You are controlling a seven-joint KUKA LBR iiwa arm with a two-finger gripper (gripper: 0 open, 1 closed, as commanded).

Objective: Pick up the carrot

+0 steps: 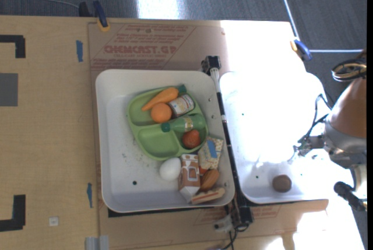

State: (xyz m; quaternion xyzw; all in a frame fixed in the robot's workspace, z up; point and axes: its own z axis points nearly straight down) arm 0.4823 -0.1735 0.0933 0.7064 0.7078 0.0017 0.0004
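The carrot (161, 97) is orange and tapered. It lies aslant in the top compartment of a green divided plate (147, 141) in the left bin (111, 144), its thick end pointing up and right. My arm (349, 118) comes in from the right edge, and its gripper (304, 145) hangs over the right side of the right bin (256, 126), far from the carrot. Glare and distance blur the gripper's tip.
On the plate, an orange (161, 113), a small jar (182, 105), a green bottle (187, 124) and a red fruit (191, 138) crowd the carrot. An egg (170, 169), a carton (189, 174) and snack packs (210, 153) lie below. A brown ball (281, 183) sits in the right bin.
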